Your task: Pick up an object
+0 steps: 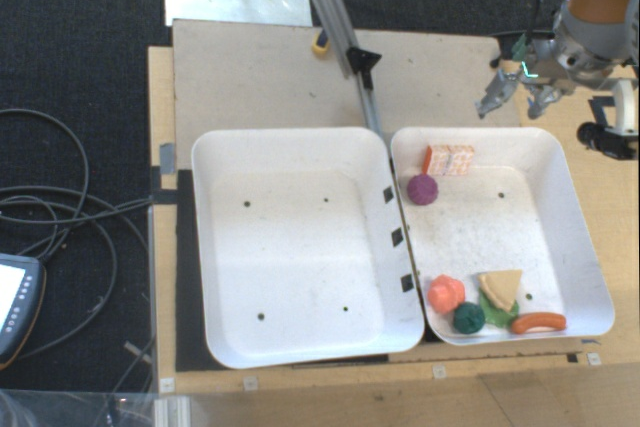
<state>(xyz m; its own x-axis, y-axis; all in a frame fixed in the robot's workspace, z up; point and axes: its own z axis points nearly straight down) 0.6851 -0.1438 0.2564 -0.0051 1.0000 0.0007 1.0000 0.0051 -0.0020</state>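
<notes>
With its fingers spread and holding nothing, the claw (518,99) hangs beyond the right bin's (570,185) far rim; best drop onto the purple ball (422,189) lying below-left, well apart from neighbours.

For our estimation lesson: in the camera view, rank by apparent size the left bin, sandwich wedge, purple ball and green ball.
1. left bin
2. sandwich wedge
3. purple ball and green ball look alike; unranked.
</notes>
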